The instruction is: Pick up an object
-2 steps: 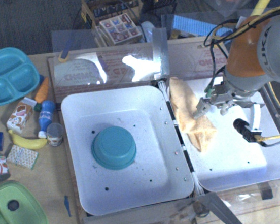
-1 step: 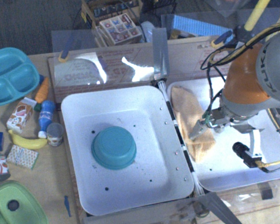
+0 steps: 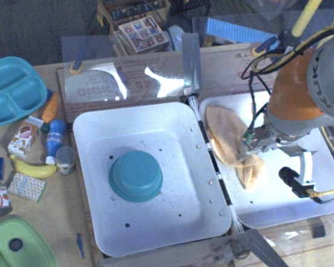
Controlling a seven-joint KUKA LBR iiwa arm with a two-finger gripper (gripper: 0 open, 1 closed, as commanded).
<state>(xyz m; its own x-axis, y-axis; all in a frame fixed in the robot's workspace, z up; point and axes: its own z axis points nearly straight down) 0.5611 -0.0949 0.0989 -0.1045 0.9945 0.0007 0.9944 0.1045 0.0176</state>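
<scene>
Cloth [image 3: 228, 137] in right bin [image 3: 287, 208], touching jaws [image 3: 251, 144]

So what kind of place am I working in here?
Likely a robot grasping lab: two white bins on a bench, toy food like a banana alongside, and a clear screen behind.

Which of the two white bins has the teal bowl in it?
The left bin. The upturned teal bowl sits in its middle, while the right bin holds a tan cloth and the arm.
</scene>
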